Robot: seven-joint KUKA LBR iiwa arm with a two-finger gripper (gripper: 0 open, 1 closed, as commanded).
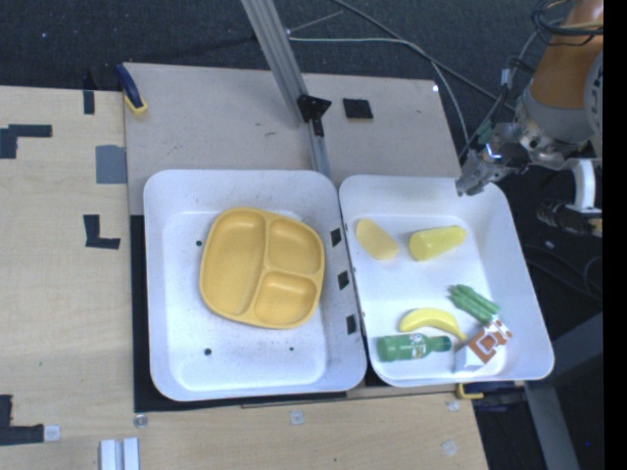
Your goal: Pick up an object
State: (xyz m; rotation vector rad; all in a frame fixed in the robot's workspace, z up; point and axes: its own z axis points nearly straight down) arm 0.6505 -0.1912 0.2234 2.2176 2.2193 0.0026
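While the arm hangs off to the side, its gripper (472,179) sits just over the far right corner of the right bin (517,262), above the rim and not above any of the contents. From this slant I cannot tell how far its tips are parted; nothing appears between them, so I'd judge no object has been taken yet.

Everything worth picking lies in that right bin. Two pale yellow pieces, a rounded lump (376,240) and a longer yellow block (437,242), rest side by side near the far edge, apart from each other. Toward the near edge the things crowd: a banana (431,320) just above a green bottle (412,346) lying on its side, a green vegetable (474,303) to their right, and a small orange-and-white packet (487,342) in the near right corner.

The left bin (167,262) holds a yellow divided plate (263,267), lying flat near its middle.

The two far pieces look the easier targets, being closest to the gripper with clear space around them.
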